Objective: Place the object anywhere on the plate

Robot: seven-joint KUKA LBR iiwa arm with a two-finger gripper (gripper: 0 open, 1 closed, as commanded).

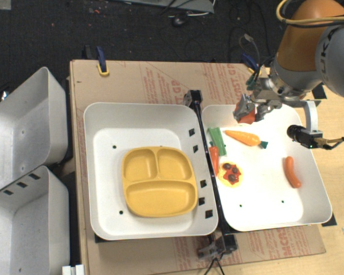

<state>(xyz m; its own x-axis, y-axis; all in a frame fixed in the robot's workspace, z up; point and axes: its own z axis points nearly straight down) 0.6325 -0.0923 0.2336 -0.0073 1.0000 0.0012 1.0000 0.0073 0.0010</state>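
Clamped in the end effector [249, 114] is a small red piece [247, 118], lifted over the right bin [309, 205]. Next comes carrying it left to the yellow plate [159, 181].

Brown bench board [143, 82] at frame centre. Two white bins directly on it: left bin [103, 153], right bin [269, 205], touching along the middle.

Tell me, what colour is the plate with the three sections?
The plate is yellow, clearest in the camera view, sitting in the left white bin.
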